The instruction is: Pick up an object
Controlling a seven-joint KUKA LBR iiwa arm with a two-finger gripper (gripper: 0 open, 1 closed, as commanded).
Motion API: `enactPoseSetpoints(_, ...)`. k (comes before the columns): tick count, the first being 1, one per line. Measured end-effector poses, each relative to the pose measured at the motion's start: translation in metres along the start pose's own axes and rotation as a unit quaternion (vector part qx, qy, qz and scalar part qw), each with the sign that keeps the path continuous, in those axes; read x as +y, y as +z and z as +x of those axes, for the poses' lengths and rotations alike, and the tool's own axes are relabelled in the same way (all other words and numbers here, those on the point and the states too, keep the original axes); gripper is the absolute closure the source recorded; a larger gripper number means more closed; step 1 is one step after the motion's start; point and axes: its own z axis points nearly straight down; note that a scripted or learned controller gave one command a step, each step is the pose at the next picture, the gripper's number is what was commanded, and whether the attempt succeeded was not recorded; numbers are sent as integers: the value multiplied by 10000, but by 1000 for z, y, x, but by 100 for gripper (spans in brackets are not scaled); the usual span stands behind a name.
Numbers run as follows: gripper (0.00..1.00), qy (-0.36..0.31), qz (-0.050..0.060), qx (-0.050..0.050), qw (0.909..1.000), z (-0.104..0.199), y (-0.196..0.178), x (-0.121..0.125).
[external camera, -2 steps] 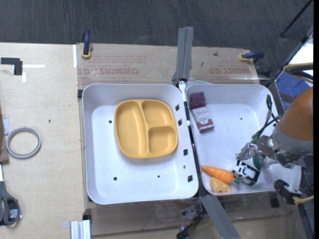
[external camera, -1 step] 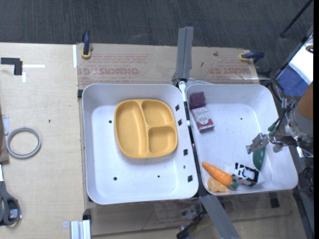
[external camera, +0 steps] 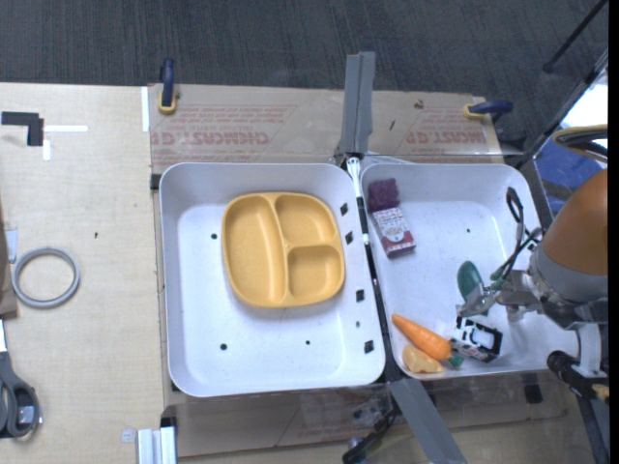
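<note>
Gripper [external camera: 481, 337] low in right white bin [external camera: 445, 196], near its front right corner, over small black-and-white block-like item [external camera: 481, 340] — can't tell if pinching anything or how wide it sits, too cluttered w/ cables and metal bits. Arm w/ orange band [external camera: 578, 230] coming in from right edge.

Likely target: orange plastic toy carrot [external camera: 423, 333], lying flat near front wall of right bin, just left of gripper, pointed end toward bin divider, green tip toward gripper. Touching or overlapping pale yellow rounded piece [external camera: 420, 359] at front wall. Prob. light, stiff, smooth — could slip or roll; best taken across thick middle, not tapered tip.

Other candidates in same bin: dark green oval piece [external camera: 469, 277] just behind gripper, small red-and-white printed carton [external camera: 394, 232] and purple textured block [external camera: 383, 193] near divider, well apart from gripper. Carton prob. light, crushable.

Left white bin [external camera: 184, 288] w/ yellow three-compartment plastic plate [external camera: 283, 249] — rigid, wide, poor fit for two fingers.
</note>
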Motion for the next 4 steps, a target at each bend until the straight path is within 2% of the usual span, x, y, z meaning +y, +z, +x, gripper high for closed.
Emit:
enactPoseSetpoints(1, 100, 2, 7, 3, 10000, 0, -8, 0)
enactPoseSetpoints(2, 100, 1443, -8, -8, 9895, -21, -225, 3)
enactPoseSetpoints(3, 100, 3916, 13, -4, 9201, -22, -133, 2)
enactPoseSetpoints(4, 0, 3917, 15, -5, 9201, -22, -133, 2)
